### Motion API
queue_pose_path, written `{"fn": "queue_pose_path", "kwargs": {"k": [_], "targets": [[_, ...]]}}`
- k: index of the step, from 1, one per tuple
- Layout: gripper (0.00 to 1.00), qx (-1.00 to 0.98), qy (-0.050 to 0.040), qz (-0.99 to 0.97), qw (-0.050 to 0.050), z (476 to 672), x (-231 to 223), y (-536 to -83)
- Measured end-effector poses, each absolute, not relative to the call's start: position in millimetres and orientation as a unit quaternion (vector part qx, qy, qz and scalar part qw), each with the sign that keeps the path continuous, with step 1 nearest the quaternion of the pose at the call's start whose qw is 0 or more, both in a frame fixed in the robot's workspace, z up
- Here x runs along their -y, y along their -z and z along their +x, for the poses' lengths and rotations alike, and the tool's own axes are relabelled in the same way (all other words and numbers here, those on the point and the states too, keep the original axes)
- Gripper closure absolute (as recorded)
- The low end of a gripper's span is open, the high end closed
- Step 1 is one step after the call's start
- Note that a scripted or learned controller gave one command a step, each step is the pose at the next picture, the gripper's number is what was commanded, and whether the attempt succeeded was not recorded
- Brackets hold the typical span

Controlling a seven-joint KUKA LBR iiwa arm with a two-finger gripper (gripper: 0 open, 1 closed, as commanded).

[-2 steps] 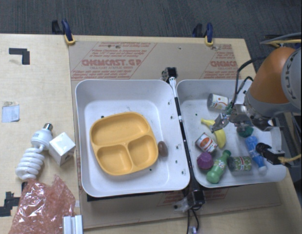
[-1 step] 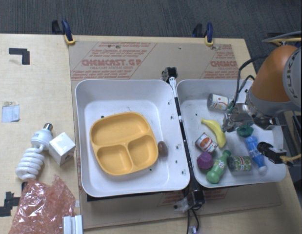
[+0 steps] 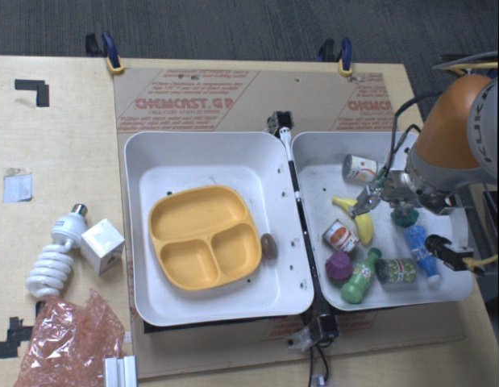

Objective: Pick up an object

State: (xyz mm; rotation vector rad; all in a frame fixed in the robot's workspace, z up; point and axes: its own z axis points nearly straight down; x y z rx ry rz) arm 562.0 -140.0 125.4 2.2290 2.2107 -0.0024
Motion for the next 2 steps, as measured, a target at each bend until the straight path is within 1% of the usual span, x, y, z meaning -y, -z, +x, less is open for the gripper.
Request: {"fn": "queue_pose_path", "kwargs": {"k": [1,2], "targets": [[1.00,-0.704,0.0018,0.711,0.000,562.2,141.2,-131.9],[0.00,-0.704,0.0019,0.711,0.000,562.2,141.2,-131.9]]}}
